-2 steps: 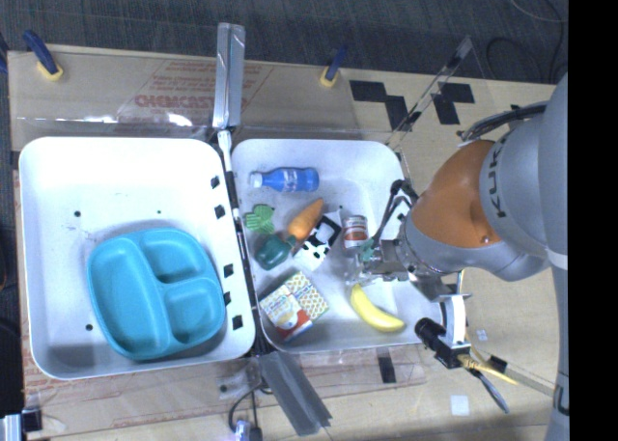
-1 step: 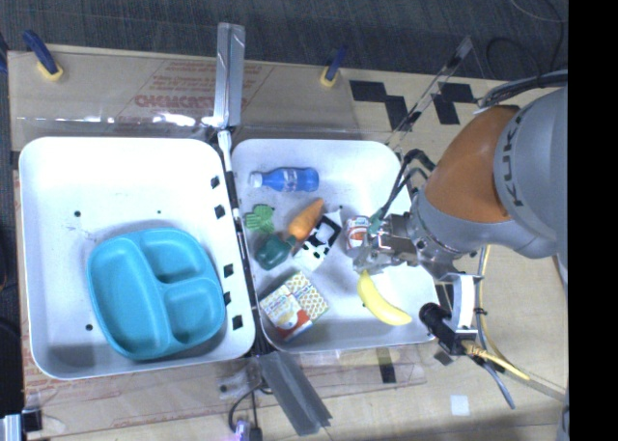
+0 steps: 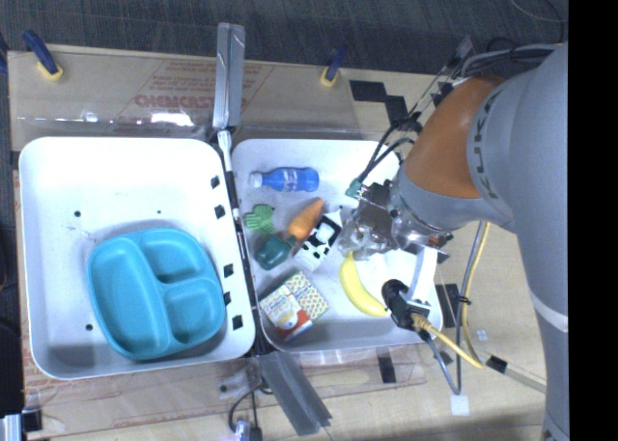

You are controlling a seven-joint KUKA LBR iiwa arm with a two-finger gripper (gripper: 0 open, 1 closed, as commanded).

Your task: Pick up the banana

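Note:
The yellow banana (image 3: 360, 290) lies in the right bin (image 3: 290, 151) near its front right corner, curved and resting on the bin floor. My gripper (image 3: 359, 234) hangs just above and behind the banana's upper end, with the grey wrist and orange band rising to the right. Nothing shows held in the gripper, and the banana looks untouched on the floor.
Also in the right bin are a blue bottle (image 3: 285, 179), an orange carrot (image 3: 306, 218), green toys (image 3: 266, 236), a black-and-white cube (image 3: 319, 239) and a snack box (image 3: 293, 305). The left bin (image 3: 58, 169) holds a blue divided tray (image 3: 154, 292).

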